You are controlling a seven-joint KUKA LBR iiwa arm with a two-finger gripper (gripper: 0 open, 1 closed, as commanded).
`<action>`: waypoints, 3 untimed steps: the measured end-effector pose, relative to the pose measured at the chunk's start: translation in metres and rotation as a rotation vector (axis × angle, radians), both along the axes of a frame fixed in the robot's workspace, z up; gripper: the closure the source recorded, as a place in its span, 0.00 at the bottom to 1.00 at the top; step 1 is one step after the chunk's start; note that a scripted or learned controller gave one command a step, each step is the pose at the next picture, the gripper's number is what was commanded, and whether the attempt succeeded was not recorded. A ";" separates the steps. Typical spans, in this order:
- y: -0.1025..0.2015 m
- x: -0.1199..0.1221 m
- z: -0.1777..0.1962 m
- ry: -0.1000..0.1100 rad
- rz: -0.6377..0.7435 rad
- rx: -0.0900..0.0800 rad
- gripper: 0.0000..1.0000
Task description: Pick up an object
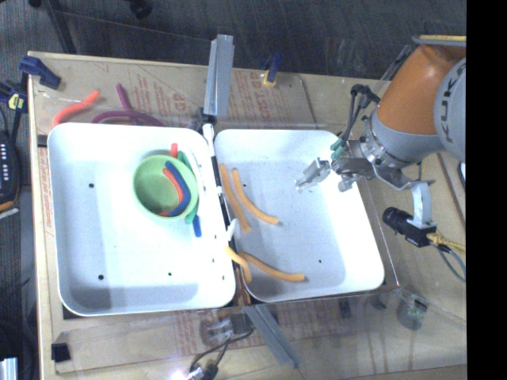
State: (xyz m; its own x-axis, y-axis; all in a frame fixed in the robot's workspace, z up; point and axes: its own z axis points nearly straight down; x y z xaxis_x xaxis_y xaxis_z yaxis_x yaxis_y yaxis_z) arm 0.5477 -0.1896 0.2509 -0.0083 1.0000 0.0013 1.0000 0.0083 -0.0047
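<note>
Camera view: gripper (315, 172), grip state unclear, hovers right of orange strips (247, 200).

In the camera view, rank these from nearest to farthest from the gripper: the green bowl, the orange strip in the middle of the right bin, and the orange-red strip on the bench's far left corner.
1. Curved orange strip, in the right bin, left of and below the gripper.
2. Green plastic bowl, in the left bin.
3. Orange-red strip, on the bench beyond the left bin.
</note>
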 end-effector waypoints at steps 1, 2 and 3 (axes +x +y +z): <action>0.057 0.016 -0.117 0.002 0.122 -0.001 0.00; 0.063 0.013 -0.160 -0.002 0.205 -0.002 0.00; 0.062 0.013 -0.149 -0.001 0.213 -0.005 1.00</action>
